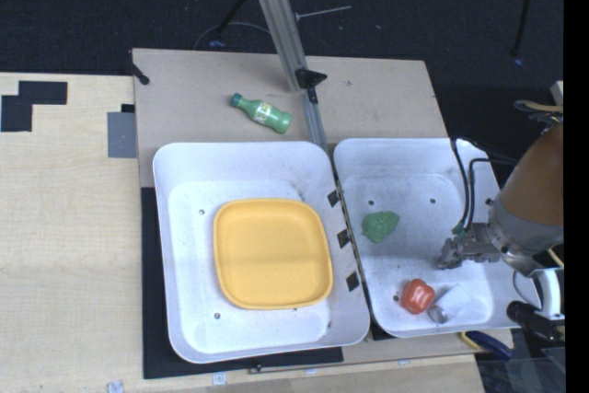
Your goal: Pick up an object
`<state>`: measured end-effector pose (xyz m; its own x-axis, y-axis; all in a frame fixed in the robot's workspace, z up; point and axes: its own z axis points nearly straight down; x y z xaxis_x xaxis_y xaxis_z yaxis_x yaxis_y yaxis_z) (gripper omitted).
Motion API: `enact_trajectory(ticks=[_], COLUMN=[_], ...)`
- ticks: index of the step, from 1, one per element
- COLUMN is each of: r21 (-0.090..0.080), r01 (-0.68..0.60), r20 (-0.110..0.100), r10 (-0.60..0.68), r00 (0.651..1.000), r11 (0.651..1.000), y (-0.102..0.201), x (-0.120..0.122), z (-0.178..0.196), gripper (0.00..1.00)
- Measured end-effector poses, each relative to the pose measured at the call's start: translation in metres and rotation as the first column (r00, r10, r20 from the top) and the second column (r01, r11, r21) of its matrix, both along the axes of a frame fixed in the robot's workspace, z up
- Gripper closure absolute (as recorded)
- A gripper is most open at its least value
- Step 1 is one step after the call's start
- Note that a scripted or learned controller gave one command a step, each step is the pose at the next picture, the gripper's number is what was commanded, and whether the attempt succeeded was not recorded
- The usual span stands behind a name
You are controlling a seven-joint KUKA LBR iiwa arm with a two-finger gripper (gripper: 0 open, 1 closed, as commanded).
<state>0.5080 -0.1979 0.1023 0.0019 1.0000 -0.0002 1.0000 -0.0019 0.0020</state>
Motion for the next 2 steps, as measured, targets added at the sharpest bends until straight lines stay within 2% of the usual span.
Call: enact_trajectory(ticks=[1,2], r21=[-0.001,-0.001], r01=[-0.002,-0.001], r20=[0.003,0.001], r10=[0.002,0.001], r00=[1.000,1.000], r11=[1.000,1.000], y=[0.001,0.001], x=[0.001,0.000], z=[0.062,0.104], gripper=[1.00,1.00])
